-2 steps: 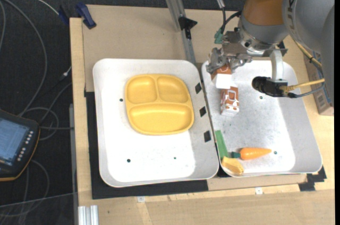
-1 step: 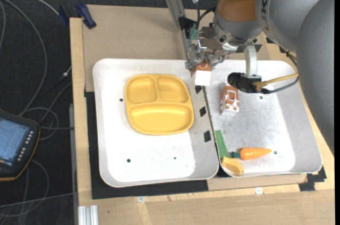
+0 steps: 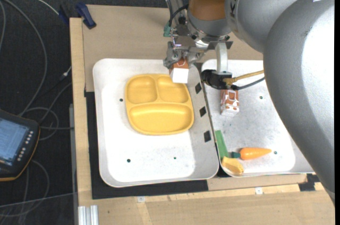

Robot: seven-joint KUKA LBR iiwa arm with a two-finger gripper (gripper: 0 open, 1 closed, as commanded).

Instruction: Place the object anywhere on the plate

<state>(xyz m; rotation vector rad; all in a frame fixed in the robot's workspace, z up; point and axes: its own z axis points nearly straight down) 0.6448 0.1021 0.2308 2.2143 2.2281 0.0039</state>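
My gripper (image 3: 180,61) hangs over the far right corner of the yellow plate (image 3: 158,104), which lies in the left bin (image 3: 106,128). A small white and reddish block (image 3: 180,73) sits between my fingertips, so I judge the gripper to be pinching it. The block is above the plate's far right compartment, close to its rim; whether it touches the plate I cannot tell.

Procedure for this step:
1. Shift slightly left and near, so the block is well inside the rim rather than over its edge.
2. Lower until the block rests on the plate.
3. Spread the fingers, then lift straight up to avoid dragging it.

Caution: released at the rim, the block may tip into the bin. The right bin (image 3: 265,112) holds a carton (image 3: 229,102) and a carrot (image 3: 255,153); leave them alone.
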